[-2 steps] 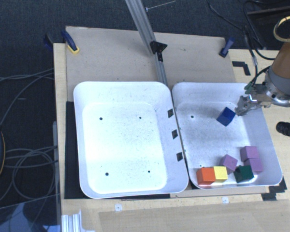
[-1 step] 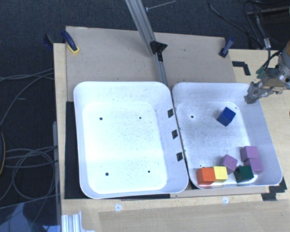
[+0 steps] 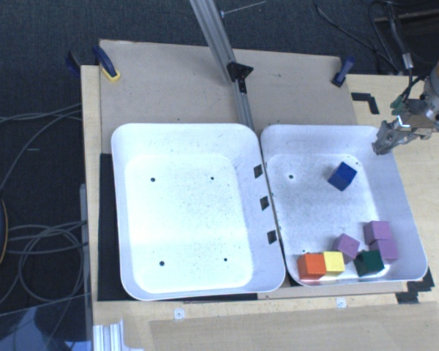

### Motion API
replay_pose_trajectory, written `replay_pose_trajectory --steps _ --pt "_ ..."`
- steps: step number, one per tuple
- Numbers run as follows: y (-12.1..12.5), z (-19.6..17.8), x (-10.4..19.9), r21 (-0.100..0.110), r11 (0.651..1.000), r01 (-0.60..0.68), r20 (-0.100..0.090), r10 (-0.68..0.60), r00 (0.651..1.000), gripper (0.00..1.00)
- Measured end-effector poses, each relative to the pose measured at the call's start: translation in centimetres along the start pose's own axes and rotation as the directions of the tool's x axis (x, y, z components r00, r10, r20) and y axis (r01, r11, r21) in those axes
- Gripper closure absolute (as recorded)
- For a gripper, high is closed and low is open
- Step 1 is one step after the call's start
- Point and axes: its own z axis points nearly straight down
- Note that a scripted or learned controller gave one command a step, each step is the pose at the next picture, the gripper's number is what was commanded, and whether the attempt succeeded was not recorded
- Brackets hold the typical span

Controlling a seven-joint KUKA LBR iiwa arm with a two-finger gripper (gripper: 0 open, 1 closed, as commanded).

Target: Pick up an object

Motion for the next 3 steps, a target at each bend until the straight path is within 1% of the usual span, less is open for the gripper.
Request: replay_pose_trajectory --steps 1,2,3 --pt "0.7 -0.6 5.8 0.004 1.0 0.005 -0.005 -0.005 1.0 1.0" --pt "1.1 -0.3 11.6 0.007 1.0 0.006 -0.005 -0.006 1.0 1.0" --pt "3.7 0.2 16.8 0.001 1.0 0.005 -0.003 -0.005 1.0 1.0"
